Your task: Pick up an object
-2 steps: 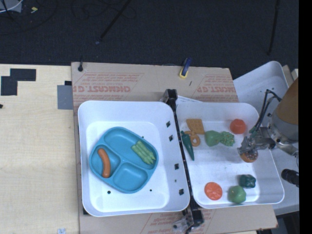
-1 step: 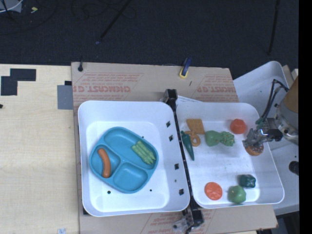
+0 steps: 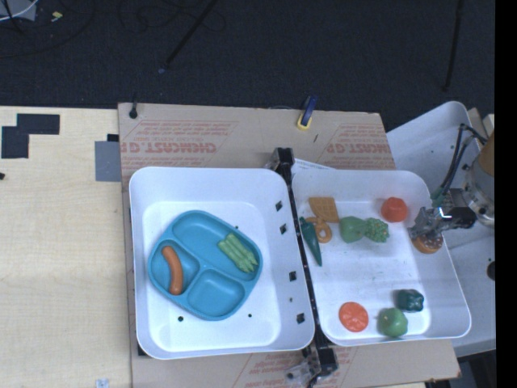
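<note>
Two white bins, blue tray in left; hand grip unclear.

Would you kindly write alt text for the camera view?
The gripper hangs over an orange object at the right bin's right wall. The left bin holds a blue divided plate with a sausage and green beans.

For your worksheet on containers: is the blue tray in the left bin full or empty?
Partly filled. The tray holds a sausage in its left section and green beans in the upper right section; the lower section is bare.
</note>
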